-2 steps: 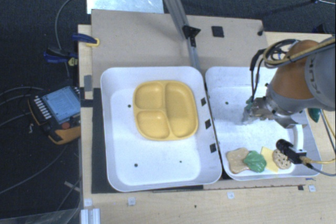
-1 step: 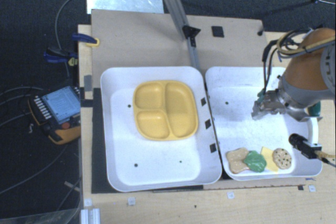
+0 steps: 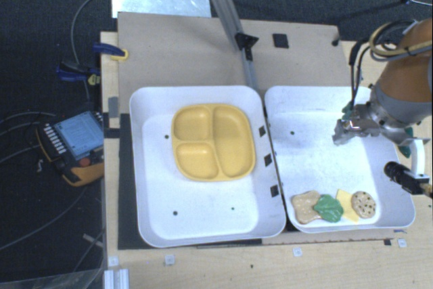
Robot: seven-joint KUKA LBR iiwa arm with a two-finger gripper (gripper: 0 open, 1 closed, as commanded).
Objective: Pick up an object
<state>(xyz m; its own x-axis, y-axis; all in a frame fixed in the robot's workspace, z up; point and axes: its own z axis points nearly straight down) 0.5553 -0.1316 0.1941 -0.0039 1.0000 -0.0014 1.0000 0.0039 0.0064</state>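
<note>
Objects to pick: four small items are bunched along the near edge of the right-hand shallow white plastic bin [image 3: 318, 145]: a tan toast-shaped piece [image 3: 305, 206], a crumpled green leafy piece [image 3: 329, 208], a flat yellow cheese-like slice [image 3: 346, 202] and a round speckled cookie [image 3: 364, 204].

How they sit: the toast piece is touched by the green piece, the yellow slice is partly covered by the green piece and the cookie, and the cookie is closest to the bin's near right corner.

Progress: nothing looks lifted yet. All four items are lying on the bin floor, so the pick is judged not done, and the descent, the grasp and the lift are all left.

Gripper: the grey two-finger gripper [image 3: 344, 130] is seen over the same bin, toward its right side and around its middle, well apart from the cluster. Nothing is seen between the fingers; whether they're spread or closed can't be made out from up here.

Offset: relative to the gripper, the cluster lies toward the bin's near edge, with the green piece and yellow slice most directly below it in the view.

Other bin: a yellow divided plastic plate [image 3: 212, 143] is sitting in the left-hand white bin [image 3: 155, 199], untouched and away from the arm.
</note>
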